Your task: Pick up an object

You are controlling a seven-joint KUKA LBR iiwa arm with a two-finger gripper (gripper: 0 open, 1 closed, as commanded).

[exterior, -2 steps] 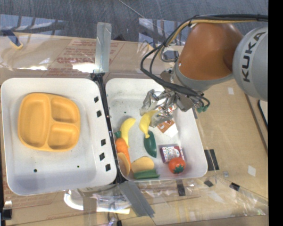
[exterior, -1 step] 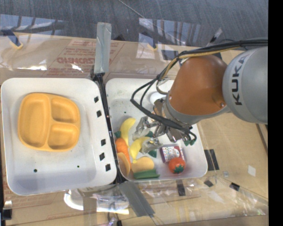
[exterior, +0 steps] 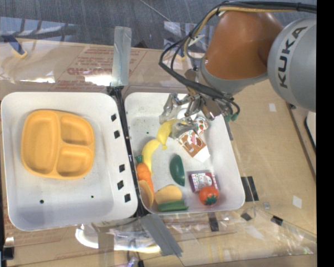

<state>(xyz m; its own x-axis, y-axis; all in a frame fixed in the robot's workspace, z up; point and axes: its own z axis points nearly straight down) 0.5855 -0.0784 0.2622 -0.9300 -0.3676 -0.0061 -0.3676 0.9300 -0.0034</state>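
Observation:
My gripper [exterior: 181,114] hangs under the orange wrist band, low over the back of the right bin [exterior: 228,160]. Just beneath and in front of it lie a small yellow piece [exterior: 165,131] and a white-and-red carton [exterior: 193,142]. Whether either is held is hidden by the wrist. A yellow banana [exterior: 150,152] lies left of the carton, with a dark green vegetable [exterior: 177,169] nearer the middle. Along the front sit a red tomato [exterior: 209,195], a small purple-red packet [exterior: 202,179], a tan bread piece [exterior: 168,193], a green pod [exterior: 172,206] and an orange carrot [exterior: 143,174].
The left bin [exterior: 16,199] holds a yellow divided plate [exterior: 57,143]. Black cables [exterior: 175,60] loop off the arm above the right bin's back edge. Grey tape [exterior: 121,54] runs up from the seam between the bins, over brown cardboard.

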